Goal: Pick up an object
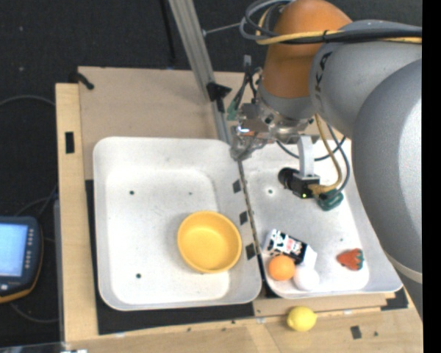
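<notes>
Claw (242,144) hangs over the far end of the rim between the bins; I cannot tell how open it is or whether it grips anything. The left bin (132,168) holds a yellow bowl (209,241). The right bin (279,204) holds, at its near end, a black-and-white box (288,245), an orange ball (281,268), a white ball (306,278) and a red strawberry (350,259).

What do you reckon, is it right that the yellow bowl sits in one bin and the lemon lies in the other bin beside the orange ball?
Not quite. The lemon lies outside both bins, on the bench just past the near rim of the bin that holds the orange ball; the camera view shows it. The yellow bowl does sit in the other bin.
</notes>
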Action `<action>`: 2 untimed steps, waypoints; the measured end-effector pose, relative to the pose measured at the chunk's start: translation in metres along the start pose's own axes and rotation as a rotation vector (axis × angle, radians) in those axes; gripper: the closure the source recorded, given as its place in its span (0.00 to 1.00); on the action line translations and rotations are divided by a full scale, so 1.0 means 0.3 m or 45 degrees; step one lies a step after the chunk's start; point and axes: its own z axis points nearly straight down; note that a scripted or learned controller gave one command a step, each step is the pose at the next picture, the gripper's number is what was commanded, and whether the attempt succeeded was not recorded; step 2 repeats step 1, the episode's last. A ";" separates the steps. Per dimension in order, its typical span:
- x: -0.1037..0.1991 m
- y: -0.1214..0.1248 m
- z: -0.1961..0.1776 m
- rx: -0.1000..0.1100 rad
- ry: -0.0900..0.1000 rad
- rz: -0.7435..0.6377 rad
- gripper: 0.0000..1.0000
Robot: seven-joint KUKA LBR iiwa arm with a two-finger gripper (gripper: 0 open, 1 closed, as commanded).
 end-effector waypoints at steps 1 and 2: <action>0.192 0.073 0.006 0.001 -0.001 0.000 1.00; 0.192 0.073 0.006 0.001 -0.001 0.000 1.00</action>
